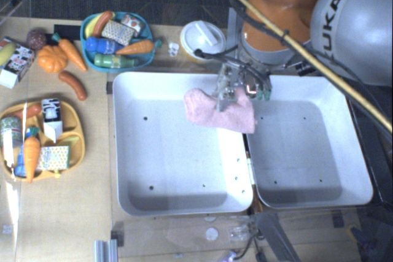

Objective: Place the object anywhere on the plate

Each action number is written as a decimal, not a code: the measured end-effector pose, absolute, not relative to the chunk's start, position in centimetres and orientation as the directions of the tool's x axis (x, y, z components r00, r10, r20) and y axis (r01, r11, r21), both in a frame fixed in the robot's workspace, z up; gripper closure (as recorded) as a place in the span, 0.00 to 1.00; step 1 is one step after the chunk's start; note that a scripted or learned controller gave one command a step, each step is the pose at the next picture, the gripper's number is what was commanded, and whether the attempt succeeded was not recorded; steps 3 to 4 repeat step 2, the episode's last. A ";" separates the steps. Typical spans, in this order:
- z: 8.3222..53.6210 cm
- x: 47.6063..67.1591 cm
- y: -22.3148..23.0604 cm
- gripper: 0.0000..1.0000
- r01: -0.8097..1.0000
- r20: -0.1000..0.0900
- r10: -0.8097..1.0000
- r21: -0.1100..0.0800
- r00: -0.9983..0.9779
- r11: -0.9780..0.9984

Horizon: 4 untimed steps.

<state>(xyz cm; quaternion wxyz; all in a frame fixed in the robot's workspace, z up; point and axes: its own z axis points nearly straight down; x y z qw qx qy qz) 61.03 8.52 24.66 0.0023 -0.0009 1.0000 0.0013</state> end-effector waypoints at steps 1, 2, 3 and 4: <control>23.5 58.4 12.8 1.00 -0.003 -0.003 -0.003 0.002 -1.000 1.000; 23.6 58.4 12.8 0.00 -0.002 -0.005 -0.002 0.003 -1.000 1.000; 23.6 58.4 12.8 0.00 -0.002 -0.005 -0.002 0.003 -1.000 1.000; 23.6 58.4 12.8 0.00 -0.002 -0.005 -0.002 0.003 -1.000 1.000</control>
